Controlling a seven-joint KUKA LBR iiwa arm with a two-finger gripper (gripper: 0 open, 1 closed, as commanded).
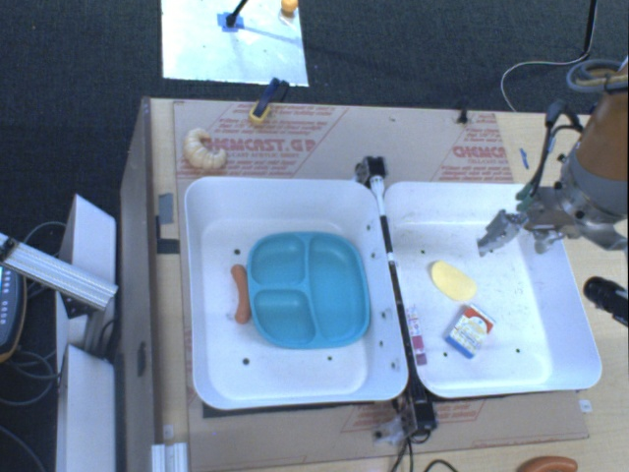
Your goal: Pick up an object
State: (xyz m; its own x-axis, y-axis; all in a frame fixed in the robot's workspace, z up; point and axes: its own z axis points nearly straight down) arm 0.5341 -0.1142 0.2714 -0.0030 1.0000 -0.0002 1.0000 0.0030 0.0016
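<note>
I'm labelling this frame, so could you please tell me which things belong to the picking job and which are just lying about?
Job: gripper; yellow piece and small carton in the right bin.

Lying about: blue tray, sausage, left bin, croissant on the bench.

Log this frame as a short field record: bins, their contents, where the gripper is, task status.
left bin: blue three-compartment plastic tray; orange sausage-shaped toy lying beside the tray's left edge
right bin: flat yellow oval piece; small red, white and blue carton
gripper: over the right bin's upper right part, apart from both items
task status: nothing picked up yet
</note>
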